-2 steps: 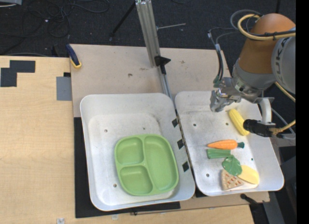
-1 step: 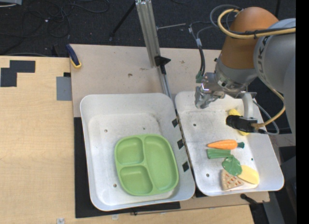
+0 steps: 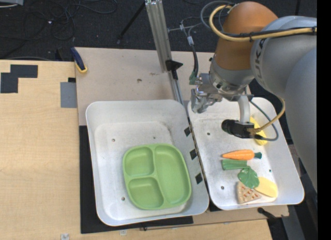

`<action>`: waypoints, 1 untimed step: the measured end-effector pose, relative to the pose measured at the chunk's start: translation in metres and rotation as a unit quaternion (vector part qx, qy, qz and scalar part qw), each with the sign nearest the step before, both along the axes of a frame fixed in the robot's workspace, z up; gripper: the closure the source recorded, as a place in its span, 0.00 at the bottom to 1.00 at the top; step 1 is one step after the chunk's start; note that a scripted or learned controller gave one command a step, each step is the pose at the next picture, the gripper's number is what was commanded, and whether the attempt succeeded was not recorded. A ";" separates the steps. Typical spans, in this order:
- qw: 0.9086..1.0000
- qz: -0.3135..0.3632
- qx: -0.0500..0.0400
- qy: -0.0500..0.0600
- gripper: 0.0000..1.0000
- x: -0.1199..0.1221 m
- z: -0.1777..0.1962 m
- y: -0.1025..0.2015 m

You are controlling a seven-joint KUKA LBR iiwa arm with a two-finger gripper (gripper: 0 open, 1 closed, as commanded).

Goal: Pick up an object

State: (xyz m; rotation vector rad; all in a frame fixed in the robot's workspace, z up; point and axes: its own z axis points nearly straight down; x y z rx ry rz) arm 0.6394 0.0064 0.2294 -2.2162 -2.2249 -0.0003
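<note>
My gripper (image 3: 199,103) hangs over the far left corner of the right bin (image 3: 214,130), close to the wall between the two bins. Nothing shows between its tips. Toy foods lie in the near right part of that bin: an orange carrot (image 3: 241,155), a dark green stick (image 3: 231,165) just below it, a green leafy piece (image 3: 249,177), a yellow wedge (image 3: 267,186) and a brown waffle piece (image 3: 248,195). The gripper is well away from them, up and to the left.
The left bin (image 3: 103,125) holds a light green divided plate (image 3: 155,176) in its near half. An aluminium post (image 3: 160,32) stands behind the bins, near the gripper. The grey arm (image 3: 289,68) covers the right bin's far right side.
</note>
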 end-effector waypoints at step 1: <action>1.000 0.000 0.000 0.000 1.00 0.004 0.001 0.056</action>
